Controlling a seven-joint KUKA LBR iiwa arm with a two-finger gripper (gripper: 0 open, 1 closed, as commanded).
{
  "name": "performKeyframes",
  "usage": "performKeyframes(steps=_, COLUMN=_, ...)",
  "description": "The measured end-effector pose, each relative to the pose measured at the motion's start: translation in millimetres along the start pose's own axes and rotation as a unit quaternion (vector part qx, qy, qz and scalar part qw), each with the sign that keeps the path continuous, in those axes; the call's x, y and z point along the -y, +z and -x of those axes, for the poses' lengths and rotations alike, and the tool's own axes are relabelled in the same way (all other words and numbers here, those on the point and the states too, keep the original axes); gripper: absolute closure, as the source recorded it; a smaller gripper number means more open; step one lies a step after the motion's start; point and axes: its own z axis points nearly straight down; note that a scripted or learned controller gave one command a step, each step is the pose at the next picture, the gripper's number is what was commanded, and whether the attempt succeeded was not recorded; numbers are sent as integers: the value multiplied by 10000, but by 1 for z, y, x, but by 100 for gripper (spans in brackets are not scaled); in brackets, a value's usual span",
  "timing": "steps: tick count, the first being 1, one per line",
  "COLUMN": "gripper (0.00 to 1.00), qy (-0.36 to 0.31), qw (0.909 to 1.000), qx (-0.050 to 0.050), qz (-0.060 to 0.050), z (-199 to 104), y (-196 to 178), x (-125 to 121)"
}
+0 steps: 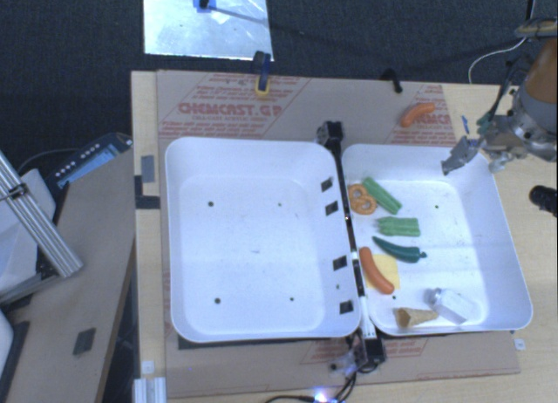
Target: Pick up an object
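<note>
Starting nearest, at the right bin's front rim: cone and white piece lying just beside each other, risking a two-at-once grab or a finger catching the rim. Moving back: carrot resting on a yellow piece, so likely shifting or rolling off under a closing pinch. Next, chili and pepper sitting close together, inviting a nudge rather than a grip. Further back, bean touching the ring, both hugging the divider, and probably blocking one finger there. All crowding the bin's left half, well apart from the tool. Further still: gripper hanging over the far right corner, jaws apart, gripping nothing, and looking set to close on bare floor if dropping straight down. Farthest: sausage lying outside on the cardboard, probably out of play.
</note>
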Motion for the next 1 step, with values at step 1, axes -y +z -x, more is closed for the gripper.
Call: performKeyframes(steps=1, gripper=0, qy=-48, qw=10000, qx=-25, qz=-23, z=-90, y=85, x=-40)
